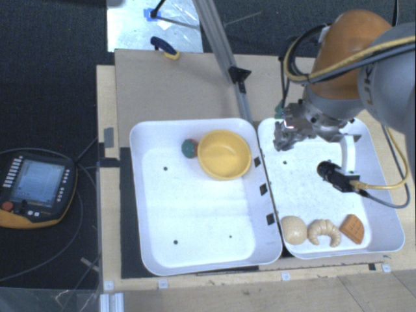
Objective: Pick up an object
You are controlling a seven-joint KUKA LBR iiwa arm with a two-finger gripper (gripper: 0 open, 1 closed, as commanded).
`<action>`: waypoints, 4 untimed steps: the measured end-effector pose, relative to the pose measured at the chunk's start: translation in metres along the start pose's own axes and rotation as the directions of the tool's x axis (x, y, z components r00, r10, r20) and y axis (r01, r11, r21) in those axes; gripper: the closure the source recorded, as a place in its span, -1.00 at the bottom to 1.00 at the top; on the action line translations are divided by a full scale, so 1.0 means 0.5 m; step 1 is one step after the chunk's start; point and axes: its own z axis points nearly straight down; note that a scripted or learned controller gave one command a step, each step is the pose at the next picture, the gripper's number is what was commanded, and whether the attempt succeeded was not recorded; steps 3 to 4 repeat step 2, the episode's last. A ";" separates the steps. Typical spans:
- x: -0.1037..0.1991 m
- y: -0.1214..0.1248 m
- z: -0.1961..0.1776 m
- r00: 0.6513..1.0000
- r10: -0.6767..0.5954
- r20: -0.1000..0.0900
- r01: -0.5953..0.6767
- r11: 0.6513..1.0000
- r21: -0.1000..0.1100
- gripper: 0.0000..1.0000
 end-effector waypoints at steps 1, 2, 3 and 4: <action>0.108 0.002 0.022 1.000 0.000 0.000 0.000 1.000 0.000 1.00; 0.198 0.018 0.042 1.000 0.001 0.000 -0.001 1.000 0.000 1.00; 0.198 0.018 0.042 1.000 0.001 0.000 -0.001 1.000 0.000 1.00; 0.198 0.018 0.042 1.000 0.001 0.000 -0.001 1.000 0.000 1.00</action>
